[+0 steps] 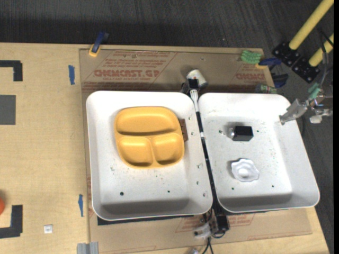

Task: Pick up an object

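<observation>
While the gripper (294,111) sits at the right bin's (304,192) far right rim, holding nothing, finger spacing unclear, the small black block (242,132) and crumpled white lump (244,170) lie low, risking missed closure.

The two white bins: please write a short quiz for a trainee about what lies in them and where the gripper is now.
1. True or false: the yellow divided tray lies in the right bin.
2. Which things lie in the right bin?
A. a small black block and a whitish crumpled piece
B. a red ball and a spoon
C. the yellow tray alone
3. Fill in: the gripper is at the right bin's upper ____ corner in the camera view.

Key
1. False; it lies in the left bin.
2. A
3. right
</observation>
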### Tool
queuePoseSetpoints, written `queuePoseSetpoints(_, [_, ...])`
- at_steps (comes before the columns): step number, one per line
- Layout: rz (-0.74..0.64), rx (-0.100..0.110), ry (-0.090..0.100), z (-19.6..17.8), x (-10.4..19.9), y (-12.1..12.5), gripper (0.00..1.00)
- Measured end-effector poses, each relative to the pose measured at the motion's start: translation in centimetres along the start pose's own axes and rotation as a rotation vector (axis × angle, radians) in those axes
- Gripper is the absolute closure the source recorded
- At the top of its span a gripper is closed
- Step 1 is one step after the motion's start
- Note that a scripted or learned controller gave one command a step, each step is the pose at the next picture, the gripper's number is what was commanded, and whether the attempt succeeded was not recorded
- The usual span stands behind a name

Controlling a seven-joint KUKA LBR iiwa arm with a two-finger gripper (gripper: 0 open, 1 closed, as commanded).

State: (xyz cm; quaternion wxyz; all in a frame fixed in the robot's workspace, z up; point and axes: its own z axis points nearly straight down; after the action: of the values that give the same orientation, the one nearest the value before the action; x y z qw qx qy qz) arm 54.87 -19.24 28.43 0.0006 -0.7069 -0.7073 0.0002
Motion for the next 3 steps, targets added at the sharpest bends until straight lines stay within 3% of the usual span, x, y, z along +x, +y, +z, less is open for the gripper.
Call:
queuePoseSetpoints(1, [-0.148, -0.001, 0.0, 14.7, 3.7, -3.9, 0.0])
queuePoseSetpoints(2, [-0.392, -0.004, -0.002, 19.9, 1.8, 2.1, 0.0])
queuePoseSetpoints(3, [-0.68, -0.006, -0.003, 19.9, 5.7, 5.3, 0.0])
